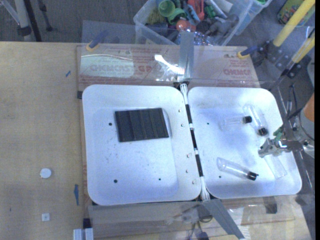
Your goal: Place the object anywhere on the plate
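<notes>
Clear plastic tube point(236, 169) with black cap lying flat in right bin point(210, 184), long axis left-right, down-left of gripper point(270, 149). Finger state unclear. Dark ribbed plate point(142, 124) in left bin point(100, 184).

Robotics lab, test bench seen from above. Pale wooden bench point(35, 109) bearing two shallow white bins: left bin point(100, 104), right bin point(220, 96). Clear plastic sheeting point(130, 66) clamped behind them. Transparent storage tub point(150, 19) heaped with bright plastic toys on grey carpet point(75, 4) beyond. Tripod legs point(20, 9) at top left. Yellow padded pole point(300, 11) at top right.
</notes>
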Controlling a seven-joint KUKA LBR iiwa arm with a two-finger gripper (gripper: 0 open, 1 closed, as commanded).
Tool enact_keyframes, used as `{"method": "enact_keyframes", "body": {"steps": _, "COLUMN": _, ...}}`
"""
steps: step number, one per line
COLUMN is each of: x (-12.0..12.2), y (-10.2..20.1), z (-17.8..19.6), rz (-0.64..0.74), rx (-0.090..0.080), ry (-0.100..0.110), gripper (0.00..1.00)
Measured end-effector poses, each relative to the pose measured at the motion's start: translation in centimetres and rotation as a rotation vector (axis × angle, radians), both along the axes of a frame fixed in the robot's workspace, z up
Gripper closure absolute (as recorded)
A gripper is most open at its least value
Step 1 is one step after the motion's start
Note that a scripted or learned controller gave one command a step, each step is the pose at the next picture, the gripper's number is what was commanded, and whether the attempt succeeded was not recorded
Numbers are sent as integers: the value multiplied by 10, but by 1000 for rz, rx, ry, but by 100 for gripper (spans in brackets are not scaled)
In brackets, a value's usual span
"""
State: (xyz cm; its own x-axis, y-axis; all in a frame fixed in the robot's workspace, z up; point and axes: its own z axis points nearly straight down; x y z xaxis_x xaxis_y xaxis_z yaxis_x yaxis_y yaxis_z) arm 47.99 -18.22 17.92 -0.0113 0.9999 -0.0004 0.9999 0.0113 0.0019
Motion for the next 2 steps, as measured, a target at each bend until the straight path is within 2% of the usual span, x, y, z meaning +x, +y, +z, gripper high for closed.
{"method": "enact_keyframes", "body": {"steps": 1, "x": 0, "y": 76, "z": 15, "rz": 580, "rx": 1, "ry": 2, "gripper": 100}}
{"method": "enact_keyframes", "body": {"steps": 2, "x": 12, "y": 187, "z": 16, "rz": 586, "rx": -1, "ry": 0, "gripper": 100}}
